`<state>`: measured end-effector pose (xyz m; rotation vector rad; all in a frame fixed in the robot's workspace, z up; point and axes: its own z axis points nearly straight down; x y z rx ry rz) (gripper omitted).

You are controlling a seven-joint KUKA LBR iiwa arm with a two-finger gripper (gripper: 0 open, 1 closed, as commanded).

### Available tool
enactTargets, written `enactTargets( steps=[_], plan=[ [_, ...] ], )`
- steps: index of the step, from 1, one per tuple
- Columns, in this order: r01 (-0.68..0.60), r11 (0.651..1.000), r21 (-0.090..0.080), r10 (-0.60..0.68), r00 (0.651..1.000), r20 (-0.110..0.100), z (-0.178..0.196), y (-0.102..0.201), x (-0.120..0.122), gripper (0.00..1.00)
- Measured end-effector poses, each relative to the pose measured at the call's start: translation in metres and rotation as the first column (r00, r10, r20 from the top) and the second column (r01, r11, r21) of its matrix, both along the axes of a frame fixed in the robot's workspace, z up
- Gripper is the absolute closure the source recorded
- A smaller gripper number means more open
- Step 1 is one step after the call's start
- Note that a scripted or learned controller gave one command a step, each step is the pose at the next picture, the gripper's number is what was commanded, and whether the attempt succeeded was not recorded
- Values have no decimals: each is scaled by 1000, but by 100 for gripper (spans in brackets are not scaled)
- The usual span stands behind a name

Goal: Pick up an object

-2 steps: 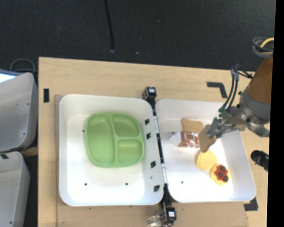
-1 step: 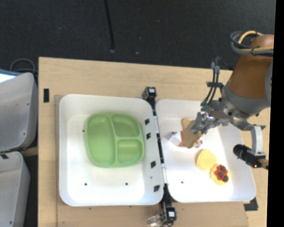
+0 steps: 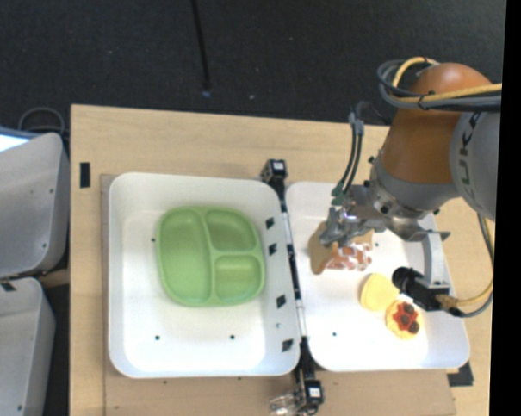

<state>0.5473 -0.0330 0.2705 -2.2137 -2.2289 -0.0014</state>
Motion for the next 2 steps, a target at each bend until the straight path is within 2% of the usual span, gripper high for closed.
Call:
enactTargets(
  steps=[1, 2],
  plan=[
    [-1, 1000, 0, 1, 1000, 1, 3, 49, 9, 100],
    [0, 1000, 0, 0, 1000, 0, -11, 103, 25, 100]
  ],
)
